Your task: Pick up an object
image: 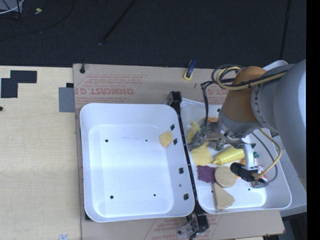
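Two white bins sit side by side on a cardboard sheet (125, 86). The arm (280, 104) reaches in from the right and stands over the right bin (286, 200). The gripper (206, 135) is low over the upper left part of that bin, among the loose items. Whether it is apart or together cannot be told from this angle, and nothing can be confirmed as held.

Right bin contents:
- A small yellow piece (192, 132) lies just beside the gripper, near the dividing wall.
- A flat yellow piece (201, 157) lies just below the gripper.
- A yellow bottle (230, 155) lies on its side, touching the flat piece.
- A purple piece (205, 173) lies below these.
- A tan disc (225, 177) touches the purple piece on its right.
- A tan wedge (223, 199) lies near the front wall.

Left bin (83, 134) contents: one small yellow lump (165, 139), close to the right wall and well apart from the gripper.
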Available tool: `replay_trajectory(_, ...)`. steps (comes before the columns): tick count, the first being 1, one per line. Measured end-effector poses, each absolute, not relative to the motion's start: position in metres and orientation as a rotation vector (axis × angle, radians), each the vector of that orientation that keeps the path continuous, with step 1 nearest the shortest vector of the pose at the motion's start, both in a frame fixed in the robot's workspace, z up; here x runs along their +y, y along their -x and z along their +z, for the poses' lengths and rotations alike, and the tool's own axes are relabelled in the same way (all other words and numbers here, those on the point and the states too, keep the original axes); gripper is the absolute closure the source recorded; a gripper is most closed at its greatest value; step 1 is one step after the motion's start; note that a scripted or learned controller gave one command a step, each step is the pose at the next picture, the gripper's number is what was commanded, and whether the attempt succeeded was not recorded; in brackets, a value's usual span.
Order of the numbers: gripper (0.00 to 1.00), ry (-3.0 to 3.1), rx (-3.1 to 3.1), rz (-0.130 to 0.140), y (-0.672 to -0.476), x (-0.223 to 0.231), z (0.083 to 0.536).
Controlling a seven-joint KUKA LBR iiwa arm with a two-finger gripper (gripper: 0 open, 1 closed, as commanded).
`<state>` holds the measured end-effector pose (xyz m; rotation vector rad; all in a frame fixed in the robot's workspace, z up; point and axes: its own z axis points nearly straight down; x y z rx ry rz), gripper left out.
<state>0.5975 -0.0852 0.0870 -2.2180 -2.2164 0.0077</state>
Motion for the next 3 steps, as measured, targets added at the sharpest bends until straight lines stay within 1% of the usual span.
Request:
replay_trajectory(1,0.0,2.218,-2.234,-0.014,-0.645,-0.03,0.195)
replay_trajectory(2,0.0,2.212,-2.226,0.0,-0.644,0.037,0.187)
replay_trajectory(3,1.0,2.214,-2.225,0.006,-0.643,0.033,0.197)
